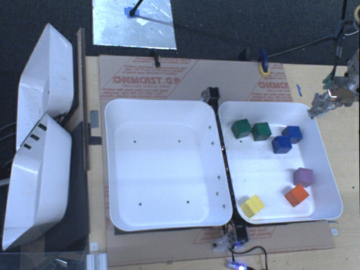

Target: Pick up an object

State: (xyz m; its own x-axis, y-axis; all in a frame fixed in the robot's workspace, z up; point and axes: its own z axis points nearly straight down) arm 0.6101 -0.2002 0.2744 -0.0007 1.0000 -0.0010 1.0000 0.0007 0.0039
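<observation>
Hand (316, 110) at three o'clock of the frame, hanging over the upper right rim of the right bin (332, 176), tip pointing toward eight o'clock; whether open or closed cannot be told; nothing seen in its grip. Inside the right bin: two green cubes (251, 130) side by side at eleven o'clock, touching; two blue cubes (287, 139) just beside them at one o'clock; purple cube (303, 176) and orange cube (296, 195) at four o'clock; yellow cube (252, 205) at seven o'clock. Left bin (163, 108) alongside on the desk (185, 75).
</observation>
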